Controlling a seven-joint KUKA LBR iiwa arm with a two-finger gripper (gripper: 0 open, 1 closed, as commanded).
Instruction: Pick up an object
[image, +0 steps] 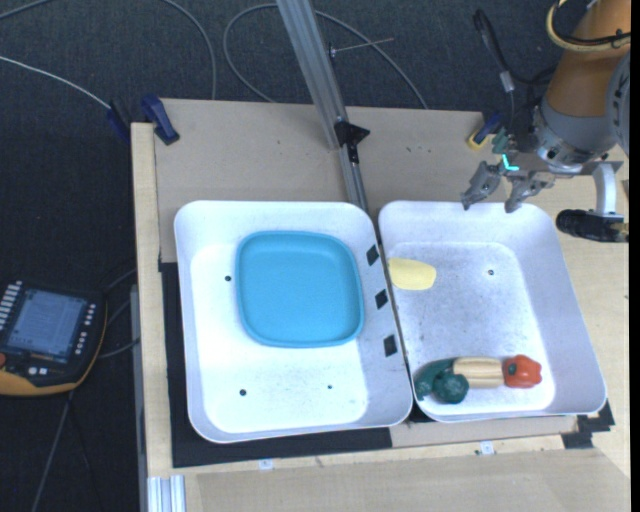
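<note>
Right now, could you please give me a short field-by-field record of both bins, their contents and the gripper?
left bin: shallow white bin holding a light blue square plastic plate
right bin: shallow white bin
near divider: pale yellow rounded piece
front edge row: dark green lumpy piece, tan cylindrical piece, red rounded piece, close together
gripper: two-finger gripper over the right bin's far rim, fingers apart, nothing between them

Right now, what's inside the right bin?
Right bin: yellow piece near its left wall; green item, tan roll, red item clustered along the front wall. Their undersides are hidden.
</note>
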